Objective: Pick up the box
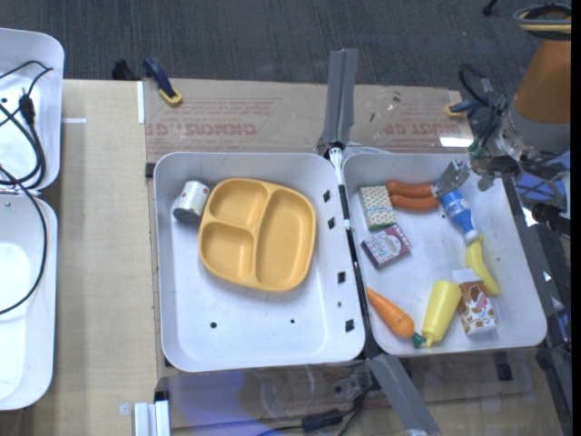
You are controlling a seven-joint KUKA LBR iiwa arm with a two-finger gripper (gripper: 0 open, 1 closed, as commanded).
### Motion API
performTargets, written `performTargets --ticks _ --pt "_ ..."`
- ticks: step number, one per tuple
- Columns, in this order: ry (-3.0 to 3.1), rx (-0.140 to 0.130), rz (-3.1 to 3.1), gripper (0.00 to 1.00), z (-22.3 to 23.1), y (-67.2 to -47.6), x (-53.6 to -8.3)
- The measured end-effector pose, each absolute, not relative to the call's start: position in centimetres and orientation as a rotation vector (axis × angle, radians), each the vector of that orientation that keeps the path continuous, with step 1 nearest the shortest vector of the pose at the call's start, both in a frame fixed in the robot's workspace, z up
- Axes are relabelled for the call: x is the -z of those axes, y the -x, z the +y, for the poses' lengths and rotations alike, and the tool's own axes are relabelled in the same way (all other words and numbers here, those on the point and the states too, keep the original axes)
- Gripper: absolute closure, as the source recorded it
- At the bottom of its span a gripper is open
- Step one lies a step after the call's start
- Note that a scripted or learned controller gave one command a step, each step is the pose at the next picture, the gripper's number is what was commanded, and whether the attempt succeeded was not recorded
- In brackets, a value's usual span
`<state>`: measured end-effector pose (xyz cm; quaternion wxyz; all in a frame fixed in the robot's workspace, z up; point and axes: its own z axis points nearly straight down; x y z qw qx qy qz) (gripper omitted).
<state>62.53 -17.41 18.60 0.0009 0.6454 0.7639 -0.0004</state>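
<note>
Hand (457, 176) over right bin's (526, 339) far edge, fingers unclear, can't tell.
Box (477, 310) sits near right bin's near-right corner, beside yellow bottle (440, 311); possibly a juice carton.

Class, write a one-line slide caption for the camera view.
KUKA arm's gripper hovers over the right bin of toy groceries; yellow divided plate in the left bin.
</note>
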Motion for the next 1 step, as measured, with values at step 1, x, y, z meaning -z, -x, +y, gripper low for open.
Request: performTargets --ticks 1 --pt "-1.732 0.000 2.619 0.00 -20.90 -61.02 -9.22"
